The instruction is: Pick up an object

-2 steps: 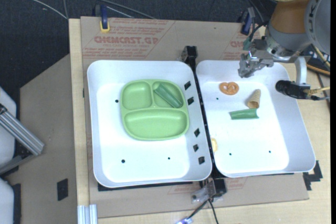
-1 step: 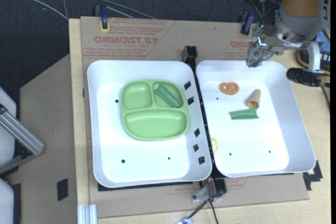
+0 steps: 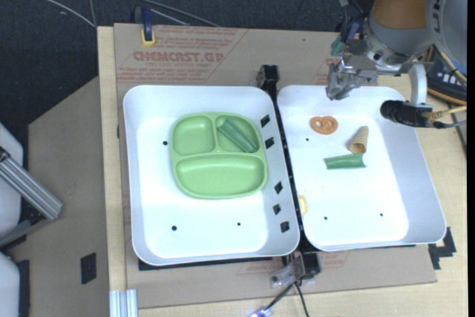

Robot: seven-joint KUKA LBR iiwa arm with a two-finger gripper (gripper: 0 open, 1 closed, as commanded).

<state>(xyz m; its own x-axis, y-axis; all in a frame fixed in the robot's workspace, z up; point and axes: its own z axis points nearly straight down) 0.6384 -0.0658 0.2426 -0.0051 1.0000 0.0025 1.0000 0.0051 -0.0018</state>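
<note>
My gripper (image 3: 338, 90) hangs over the far edge of the right bin (image 3: 386, 223), fingers pointing down and close together with nothing between them. Just below it lies a small brown pretzel (image 3: 323, 125). To the pretzel's right rests a tan cone (image 3: 359, 137), and beneath both lies a green strip (image 3: 344, 162). A green divided plate (image 3: 218, 157) sits in the left bin (image 3: 208, 234) and holds a green piece (image 3: 238, 133) in its upper right compartment.
A row of black clips (image 3: 276, 182) runs along the wall between the two bins. The bins rest on a cardboard sheet (image 3: 178, 52). Cables cross the dark floor behind the bench.
</note>
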